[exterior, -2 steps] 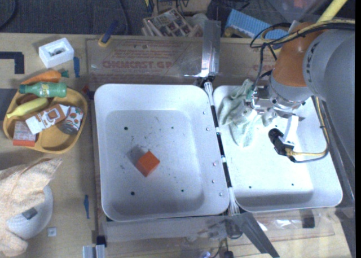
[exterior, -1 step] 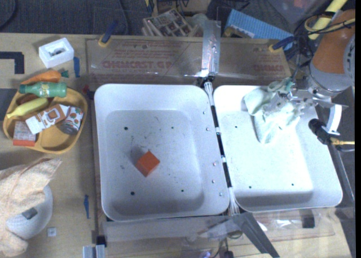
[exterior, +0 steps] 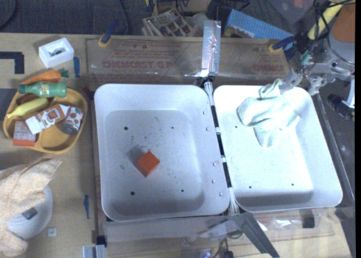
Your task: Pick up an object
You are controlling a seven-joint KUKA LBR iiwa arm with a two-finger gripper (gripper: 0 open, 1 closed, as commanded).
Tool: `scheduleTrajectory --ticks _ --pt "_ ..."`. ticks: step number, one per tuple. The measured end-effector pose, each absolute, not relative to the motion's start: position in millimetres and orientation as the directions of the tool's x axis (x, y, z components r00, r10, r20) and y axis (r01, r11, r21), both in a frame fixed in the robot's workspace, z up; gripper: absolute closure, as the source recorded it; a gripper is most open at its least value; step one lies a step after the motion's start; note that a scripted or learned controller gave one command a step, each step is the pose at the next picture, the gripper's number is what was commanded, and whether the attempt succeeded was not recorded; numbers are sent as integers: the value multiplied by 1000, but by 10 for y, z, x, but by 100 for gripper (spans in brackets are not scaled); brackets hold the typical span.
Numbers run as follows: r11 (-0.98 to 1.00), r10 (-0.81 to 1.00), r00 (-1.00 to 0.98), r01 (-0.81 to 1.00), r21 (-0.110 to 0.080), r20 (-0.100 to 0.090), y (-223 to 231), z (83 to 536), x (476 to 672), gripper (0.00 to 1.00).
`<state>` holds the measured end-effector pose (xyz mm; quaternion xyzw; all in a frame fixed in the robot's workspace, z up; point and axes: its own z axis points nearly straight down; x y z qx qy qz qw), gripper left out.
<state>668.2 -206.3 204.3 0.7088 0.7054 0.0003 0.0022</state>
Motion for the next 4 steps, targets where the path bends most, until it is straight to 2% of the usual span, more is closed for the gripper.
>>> scheduleTrajectory --ticks 1,2,3,4 --pt "133 991 -133 991 7 -4 -1503 967 6538 0" --pt "113 994 -113 993 15 -6 -1111 917 5746 0" --pt "318 948 -318 948 13 -8 -1014 913 6359 0" --pt "380 925 -380 925 1 0 -1040 1020 5738 0"
